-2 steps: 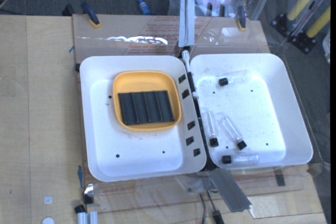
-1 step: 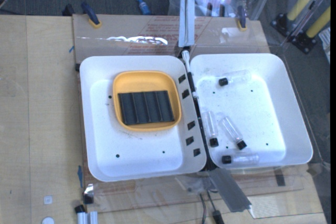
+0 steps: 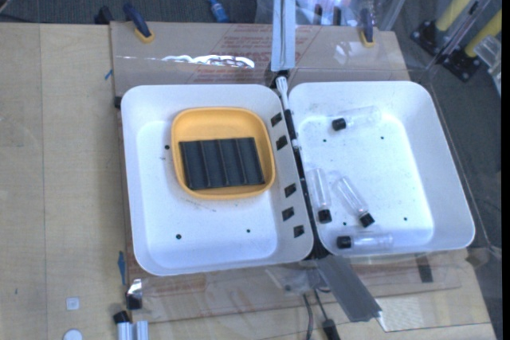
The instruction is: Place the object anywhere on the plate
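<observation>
The gripper's jaw state cannot be told. Two white bins are sitting side by side on the bench. The left bin [image 3: 151, 239] is holding a yellow plate [image 3: 185, 127], and a dark ribbed block [image 3: 221, 163] is lying flat on the plate, inside its rim. The right bin [image 3: 418, 171] is holding four clear vials with black caps: one [image 3: 356, 119] near the far wall and three [image 3: 351, 199] clustering near the front left corner, their outlines hard to make out against the white.
</observation>
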Robot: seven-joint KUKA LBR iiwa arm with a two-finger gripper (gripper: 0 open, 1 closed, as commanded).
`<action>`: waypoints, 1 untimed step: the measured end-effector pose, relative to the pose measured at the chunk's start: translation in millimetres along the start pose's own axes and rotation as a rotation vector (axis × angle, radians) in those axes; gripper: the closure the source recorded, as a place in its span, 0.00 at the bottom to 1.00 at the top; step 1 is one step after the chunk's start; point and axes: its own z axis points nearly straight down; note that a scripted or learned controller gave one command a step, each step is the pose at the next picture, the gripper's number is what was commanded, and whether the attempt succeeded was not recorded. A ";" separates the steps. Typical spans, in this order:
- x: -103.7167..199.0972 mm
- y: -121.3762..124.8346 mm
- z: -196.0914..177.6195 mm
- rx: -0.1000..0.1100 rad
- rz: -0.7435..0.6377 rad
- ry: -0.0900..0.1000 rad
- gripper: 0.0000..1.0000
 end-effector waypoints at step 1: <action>-20.1 21.9 6.1 -0.001 -0.313 -0.001 1.00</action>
